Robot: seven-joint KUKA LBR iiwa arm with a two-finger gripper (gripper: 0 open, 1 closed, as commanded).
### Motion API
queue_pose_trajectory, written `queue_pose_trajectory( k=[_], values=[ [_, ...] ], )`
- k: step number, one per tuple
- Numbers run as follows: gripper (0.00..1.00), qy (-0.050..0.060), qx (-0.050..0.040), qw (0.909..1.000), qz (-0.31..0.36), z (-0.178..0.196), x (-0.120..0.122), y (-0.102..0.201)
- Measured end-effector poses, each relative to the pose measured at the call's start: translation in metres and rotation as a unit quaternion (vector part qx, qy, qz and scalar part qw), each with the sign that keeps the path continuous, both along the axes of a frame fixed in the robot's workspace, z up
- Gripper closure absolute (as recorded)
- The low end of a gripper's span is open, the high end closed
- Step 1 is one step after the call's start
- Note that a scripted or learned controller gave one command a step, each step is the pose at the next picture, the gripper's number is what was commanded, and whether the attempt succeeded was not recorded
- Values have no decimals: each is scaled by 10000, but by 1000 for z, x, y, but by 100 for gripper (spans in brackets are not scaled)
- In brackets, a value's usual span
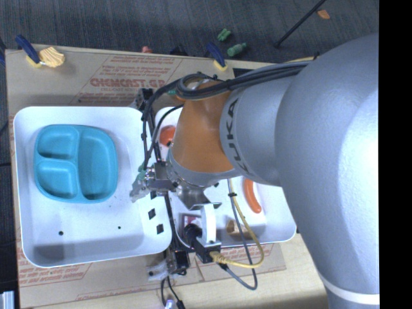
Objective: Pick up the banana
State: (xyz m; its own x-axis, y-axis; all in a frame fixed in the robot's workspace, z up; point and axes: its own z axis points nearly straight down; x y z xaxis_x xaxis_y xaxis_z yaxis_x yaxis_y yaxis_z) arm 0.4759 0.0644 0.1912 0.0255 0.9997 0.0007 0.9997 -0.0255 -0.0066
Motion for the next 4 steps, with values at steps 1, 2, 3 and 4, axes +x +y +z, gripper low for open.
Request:
queue_pose_trajectory(
  k=[1,2,3,4],
  values=[
    [100,7,-2,10000,19,10,1,0],
    [100,-7,-2,9998,197,-100,-1,59],
    [100,-6,-6,10000,-60,-100,-1,101],
    [100,-3,-9,9988,-480,-100,-1,154]
  ],
)
